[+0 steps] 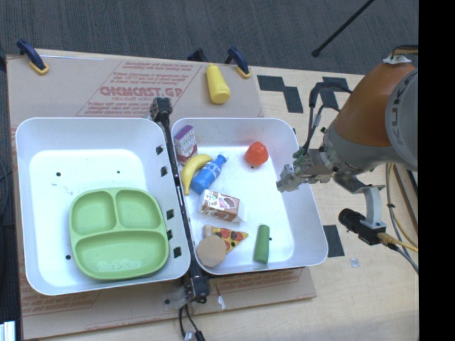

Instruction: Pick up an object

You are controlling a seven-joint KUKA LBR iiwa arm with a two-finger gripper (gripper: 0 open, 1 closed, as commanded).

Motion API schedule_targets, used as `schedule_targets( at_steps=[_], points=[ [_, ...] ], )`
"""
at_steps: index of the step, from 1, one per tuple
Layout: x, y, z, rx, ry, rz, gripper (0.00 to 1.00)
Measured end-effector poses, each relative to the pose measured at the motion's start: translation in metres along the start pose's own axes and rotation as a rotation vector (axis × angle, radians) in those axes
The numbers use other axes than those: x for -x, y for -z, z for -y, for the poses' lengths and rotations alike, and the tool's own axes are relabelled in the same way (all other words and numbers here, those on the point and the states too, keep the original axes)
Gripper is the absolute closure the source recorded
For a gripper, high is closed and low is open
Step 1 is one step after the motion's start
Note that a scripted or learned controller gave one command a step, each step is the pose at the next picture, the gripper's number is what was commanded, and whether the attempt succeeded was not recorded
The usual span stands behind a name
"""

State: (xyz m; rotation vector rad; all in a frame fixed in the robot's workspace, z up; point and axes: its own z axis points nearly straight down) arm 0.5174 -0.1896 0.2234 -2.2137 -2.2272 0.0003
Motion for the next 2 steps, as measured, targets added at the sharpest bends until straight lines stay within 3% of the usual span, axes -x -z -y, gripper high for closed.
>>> schedule_targets(
  at_steps=[2],
  points=[
    [-0.001, -0.012, -0.02, 0.001, 0.002, 0.001, 1.0]
  ],
)
